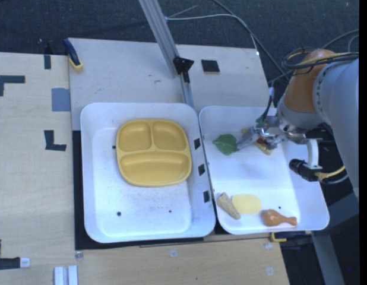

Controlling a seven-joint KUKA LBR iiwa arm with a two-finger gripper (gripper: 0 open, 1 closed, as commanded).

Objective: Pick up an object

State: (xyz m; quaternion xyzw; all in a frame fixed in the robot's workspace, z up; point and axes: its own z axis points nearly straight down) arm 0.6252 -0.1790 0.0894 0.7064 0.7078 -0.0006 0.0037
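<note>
- Over the right bin (308, 212), upper part: gripper (250, 139) low, pointing left at the green leaf (225, 143); how wide the tool stands — cannot tell, tip blurred and small.
- Leaf lies flat on the bin floor just left of the tip; touching or a hair apart — cannot tell. Nothing visibly held.
- Other candidates along the near edge of the same bin, well apart from the gripper: tan wedge (228, 206), pale yellow disc (247, 203) just beside it, orange drumstick (278, 218) further right.
- Left bin (91, 177) holds a yellow divided plate (154, 152), three compartments, rounded corners, smooth plastic look.
- Step in hand, by judgement: closing in on the leaf.
- To do it well: centre over the leaf's thick middle, go right down to the floor, close across the narrow width; a thin flat thing probably slips out of a high grasp.
- Leaf: matte green, crinkled outline, likely soft plastic. Drumstick: glossy, bulb tapering to a stem. Disc: flat, smooth. Wedge: ridged, rough-looking.
- Bins: shallow, white, smooth, rounded rims; left floor scuffed.
</note>
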